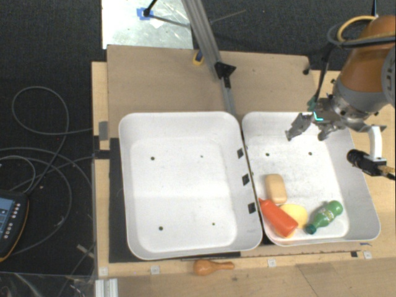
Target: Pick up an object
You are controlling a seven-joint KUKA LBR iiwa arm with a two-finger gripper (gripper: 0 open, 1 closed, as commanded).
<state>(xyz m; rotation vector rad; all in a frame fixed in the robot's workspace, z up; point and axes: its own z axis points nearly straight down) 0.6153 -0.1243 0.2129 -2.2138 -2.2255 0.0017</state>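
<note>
Objects are lying clustered at the near end of the right bin (356, 184): a tan bread-like piece (276, 188) nearest the divider, an orange carrot-shaped toy (278, 218) below it running slantwise toward the bin's near edge, a yellow lemon-like piece (296, 213) touching the carrot's side, and a green bottle (324, 216) lying tilted to their right. The gripper (312, 127) is hanging over the far end of that same bin, its two fingers spread apart with nothing between them. Everything worth grasping is therefore sitting toward the viewer from the fingers, down the bin's length, with bare white floor lying between. The tan piece is looking like the nearest candidate, standing a little apart from the rest, its long axis running roughly along the bin. The left bin (179, 184) is sitting beside, and a small tan pear-shaped thing (212, 266) is resting outside on the bench edge, well out of the way.
</note>
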